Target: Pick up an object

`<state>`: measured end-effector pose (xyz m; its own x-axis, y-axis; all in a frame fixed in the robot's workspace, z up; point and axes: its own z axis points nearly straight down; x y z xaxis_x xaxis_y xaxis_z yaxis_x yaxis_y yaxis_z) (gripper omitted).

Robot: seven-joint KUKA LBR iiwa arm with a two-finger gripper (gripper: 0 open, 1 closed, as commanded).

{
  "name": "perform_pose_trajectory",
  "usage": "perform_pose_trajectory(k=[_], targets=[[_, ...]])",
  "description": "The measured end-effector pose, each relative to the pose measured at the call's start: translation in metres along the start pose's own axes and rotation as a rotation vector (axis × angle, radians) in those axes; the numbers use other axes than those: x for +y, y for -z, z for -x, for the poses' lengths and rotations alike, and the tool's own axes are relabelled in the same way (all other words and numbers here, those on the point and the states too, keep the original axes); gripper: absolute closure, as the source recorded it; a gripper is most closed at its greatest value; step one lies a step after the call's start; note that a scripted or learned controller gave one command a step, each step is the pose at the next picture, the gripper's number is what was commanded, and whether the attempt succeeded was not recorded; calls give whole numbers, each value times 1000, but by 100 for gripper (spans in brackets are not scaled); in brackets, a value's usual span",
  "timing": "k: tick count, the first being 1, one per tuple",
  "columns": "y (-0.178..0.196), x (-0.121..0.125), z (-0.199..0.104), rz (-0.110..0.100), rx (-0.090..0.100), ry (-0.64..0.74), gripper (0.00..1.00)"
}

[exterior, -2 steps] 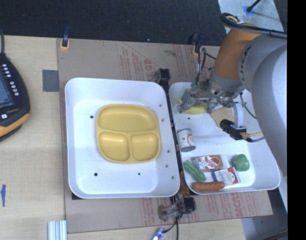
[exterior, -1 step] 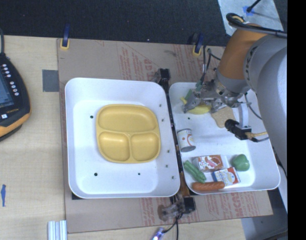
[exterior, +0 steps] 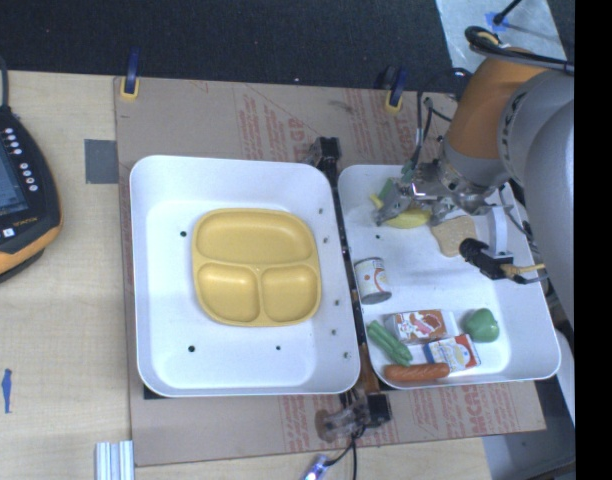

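A black-and-orange control pendant (exterior: 11,200) lies at the table's (exterior: 66,368) left edge — two clamps (exterior: 131,76) pin the brown cardboard sheet (exterior: 236,118).

gripper (exterior: 404,204) over right bin (exterior: 521,363); yellow tray (exterior: 256,266)

Bulky grey arm (exterior: 546,138), orange band above wrist, thin black cables

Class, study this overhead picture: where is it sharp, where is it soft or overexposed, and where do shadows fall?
Camera view: the yellow tray is crisp; the left bin rim glares white, losing detail; the gripper area is small and murky; soft shadows edge the can.
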<state>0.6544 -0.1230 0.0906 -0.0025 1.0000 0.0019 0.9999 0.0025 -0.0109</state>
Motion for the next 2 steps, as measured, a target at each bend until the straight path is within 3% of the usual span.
perform_pose_trajectory(k=[1,2], targets=[[0,0,32,1,-1,-1,0],[20,-44,88,7,2,0,0]])
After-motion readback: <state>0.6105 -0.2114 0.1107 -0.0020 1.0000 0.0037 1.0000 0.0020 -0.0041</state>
